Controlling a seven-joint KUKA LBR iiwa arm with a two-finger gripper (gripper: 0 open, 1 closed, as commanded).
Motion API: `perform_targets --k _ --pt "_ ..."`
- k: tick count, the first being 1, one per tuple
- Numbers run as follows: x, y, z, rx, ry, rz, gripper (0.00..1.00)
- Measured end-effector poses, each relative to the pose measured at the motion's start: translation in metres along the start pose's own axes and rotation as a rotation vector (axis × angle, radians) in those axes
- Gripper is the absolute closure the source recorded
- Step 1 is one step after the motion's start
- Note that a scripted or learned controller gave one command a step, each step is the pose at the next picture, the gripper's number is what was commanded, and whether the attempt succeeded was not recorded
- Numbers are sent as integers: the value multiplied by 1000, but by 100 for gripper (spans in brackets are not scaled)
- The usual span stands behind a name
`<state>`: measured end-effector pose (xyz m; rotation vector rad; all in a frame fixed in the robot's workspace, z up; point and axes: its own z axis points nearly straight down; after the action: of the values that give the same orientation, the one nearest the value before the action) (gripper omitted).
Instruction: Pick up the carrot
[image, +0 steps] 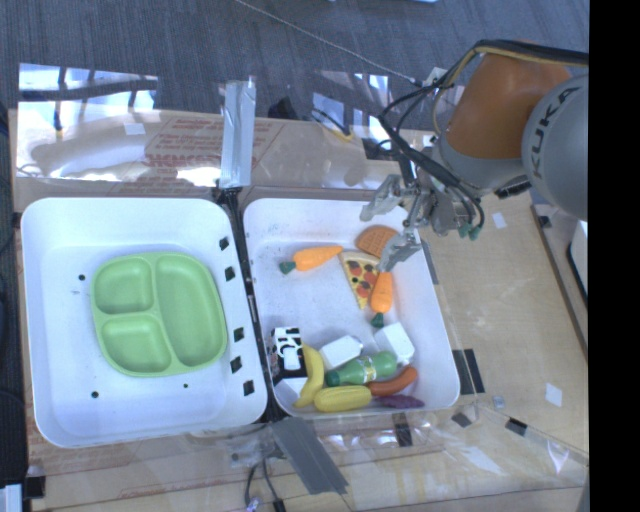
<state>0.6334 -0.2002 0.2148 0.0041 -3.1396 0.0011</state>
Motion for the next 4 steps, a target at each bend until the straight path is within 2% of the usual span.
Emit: perform_targets --k 1,2,3,4 --pt "2 -8 124 -1 -2 -97 0" --pt "1 -5 114 -1 -3 -106 100" --pt "1 -4 114 -1 -3 -107 0" --pt "29 -8 125 -3 1 -439 0"
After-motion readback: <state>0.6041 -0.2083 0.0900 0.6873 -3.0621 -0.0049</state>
